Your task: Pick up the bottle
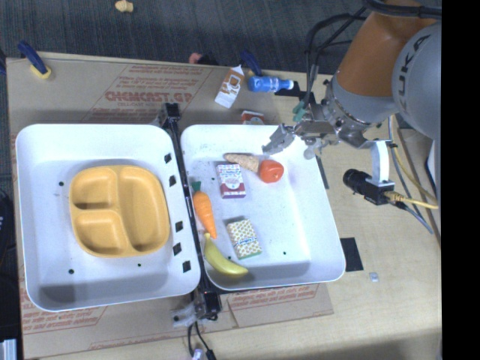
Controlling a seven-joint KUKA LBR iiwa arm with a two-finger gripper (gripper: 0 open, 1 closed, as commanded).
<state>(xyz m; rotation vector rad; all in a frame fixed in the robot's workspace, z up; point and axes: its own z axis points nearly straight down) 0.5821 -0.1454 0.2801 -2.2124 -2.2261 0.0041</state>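
Your gripper (pixel 294 142) hangs over the right bin's (pixel 319 227) far rim, fingers (pixel 279 139) apart and clamped on nothing: the approach step. The bottle (pixel 268 85) lies on its side outside the bins, on the cardboard (pixel 142 88) beyond that rim. Next you likely need to reach outward past the rim. A tomato (pixel 271 171), a bread roll (pixel 241 160) and a small carton (pixel 229 87) sit nearby, none blocking.

Two bins side by side: a divided tray (pixel 118 210) in the left bin (pixel 30 201); the right bin (pixel 319 223) holds food items. A bottle (pixel 268 85) lies on the bench above the right bin, upper centre-right.
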